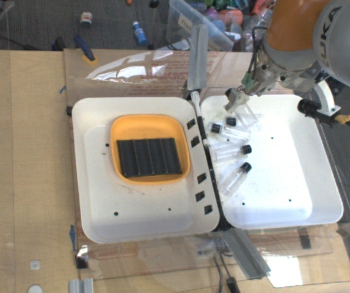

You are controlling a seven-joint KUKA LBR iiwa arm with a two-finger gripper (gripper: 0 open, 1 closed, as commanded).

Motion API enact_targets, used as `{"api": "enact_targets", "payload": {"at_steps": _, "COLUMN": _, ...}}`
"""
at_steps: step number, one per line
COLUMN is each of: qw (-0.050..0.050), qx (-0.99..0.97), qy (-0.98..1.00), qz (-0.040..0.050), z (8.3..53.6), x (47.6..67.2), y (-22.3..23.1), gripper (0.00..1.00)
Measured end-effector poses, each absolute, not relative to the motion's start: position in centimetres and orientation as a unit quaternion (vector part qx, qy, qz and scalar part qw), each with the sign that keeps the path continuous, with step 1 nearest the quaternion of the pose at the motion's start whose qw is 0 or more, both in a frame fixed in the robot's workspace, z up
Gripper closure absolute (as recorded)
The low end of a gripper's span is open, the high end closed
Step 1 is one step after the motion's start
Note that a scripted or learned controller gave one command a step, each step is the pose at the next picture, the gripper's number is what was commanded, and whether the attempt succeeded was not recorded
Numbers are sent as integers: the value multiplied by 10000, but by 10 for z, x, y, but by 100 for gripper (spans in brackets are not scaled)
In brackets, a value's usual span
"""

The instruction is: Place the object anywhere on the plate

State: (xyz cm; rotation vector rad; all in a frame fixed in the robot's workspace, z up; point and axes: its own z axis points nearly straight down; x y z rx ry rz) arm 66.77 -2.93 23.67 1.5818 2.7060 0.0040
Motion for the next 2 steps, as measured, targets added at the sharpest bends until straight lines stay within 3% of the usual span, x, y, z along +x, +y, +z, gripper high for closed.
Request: {"api": "enact_targets", "payload": {"at_steps": 2, "qw": 49, "qx": 3254, "qy": 9456, "qz": 10, "z": 296, "x": 663, "y": -43, "gripper": 100}}
